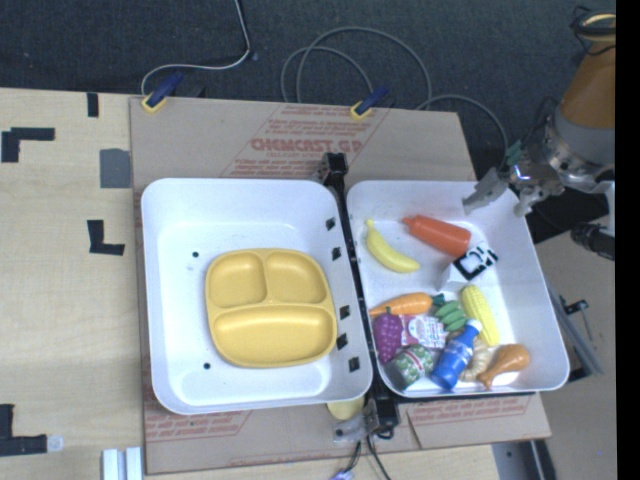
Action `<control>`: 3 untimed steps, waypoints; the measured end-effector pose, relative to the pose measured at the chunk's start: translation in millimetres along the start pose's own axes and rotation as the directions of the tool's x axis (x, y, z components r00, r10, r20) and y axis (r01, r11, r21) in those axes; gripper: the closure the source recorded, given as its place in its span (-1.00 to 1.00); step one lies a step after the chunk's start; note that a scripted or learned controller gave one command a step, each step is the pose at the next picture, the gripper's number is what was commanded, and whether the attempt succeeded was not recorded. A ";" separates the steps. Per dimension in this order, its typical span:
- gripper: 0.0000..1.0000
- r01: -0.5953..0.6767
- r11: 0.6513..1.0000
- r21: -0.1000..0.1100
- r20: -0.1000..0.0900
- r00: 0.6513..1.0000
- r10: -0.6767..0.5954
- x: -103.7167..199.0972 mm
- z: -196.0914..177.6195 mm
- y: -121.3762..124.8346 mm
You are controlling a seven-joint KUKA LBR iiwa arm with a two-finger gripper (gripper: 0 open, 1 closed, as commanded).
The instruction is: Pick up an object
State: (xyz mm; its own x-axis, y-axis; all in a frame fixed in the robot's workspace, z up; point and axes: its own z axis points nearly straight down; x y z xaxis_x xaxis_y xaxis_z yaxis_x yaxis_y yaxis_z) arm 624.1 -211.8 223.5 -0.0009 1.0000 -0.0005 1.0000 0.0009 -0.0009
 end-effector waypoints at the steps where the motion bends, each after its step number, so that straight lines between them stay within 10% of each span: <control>1: -1.00 0.003 1.000 -0.001 0.002 1.000 -0.003 23.2 146.2 27.1; 2: -1.00 0.007 1.000 -0.003 -0.001 1.000 -0.007 100.8 138.2 46.0; 3: 1.00 0.003 1.000 -0.004 0.001 1.000 -0.003 96.2 127.6 45.4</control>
State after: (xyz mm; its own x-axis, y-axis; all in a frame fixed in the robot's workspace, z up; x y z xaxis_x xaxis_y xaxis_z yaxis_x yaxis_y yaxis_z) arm 669.4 -115.6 95.8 -0.0040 1.0000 -0.0014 1.0000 0.0040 0.0029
